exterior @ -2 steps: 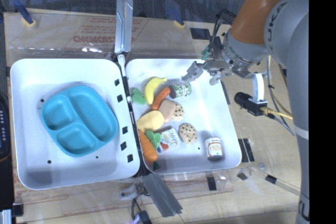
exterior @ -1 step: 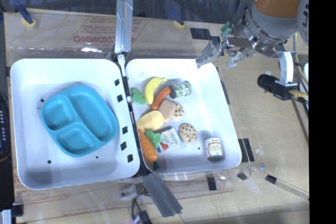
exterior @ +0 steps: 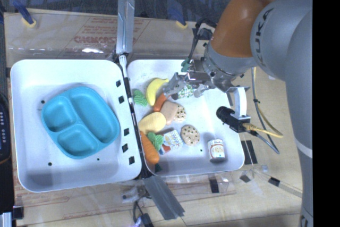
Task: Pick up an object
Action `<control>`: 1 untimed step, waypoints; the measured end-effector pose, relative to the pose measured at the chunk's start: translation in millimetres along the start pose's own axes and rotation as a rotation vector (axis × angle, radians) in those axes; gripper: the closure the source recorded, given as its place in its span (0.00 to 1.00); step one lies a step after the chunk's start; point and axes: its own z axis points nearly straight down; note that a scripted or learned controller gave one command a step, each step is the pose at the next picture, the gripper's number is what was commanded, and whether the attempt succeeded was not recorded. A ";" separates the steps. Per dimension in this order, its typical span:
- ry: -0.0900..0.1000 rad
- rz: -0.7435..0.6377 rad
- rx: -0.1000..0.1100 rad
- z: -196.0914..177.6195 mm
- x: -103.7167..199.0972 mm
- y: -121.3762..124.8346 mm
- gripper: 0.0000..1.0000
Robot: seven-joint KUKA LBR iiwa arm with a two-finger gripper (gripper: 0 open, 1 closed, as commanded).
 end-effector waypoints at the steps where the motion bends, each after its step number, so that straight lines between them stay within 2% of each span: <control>1: -0.001 -0.059 -0.004 68.0 -8.6 58.7 0.00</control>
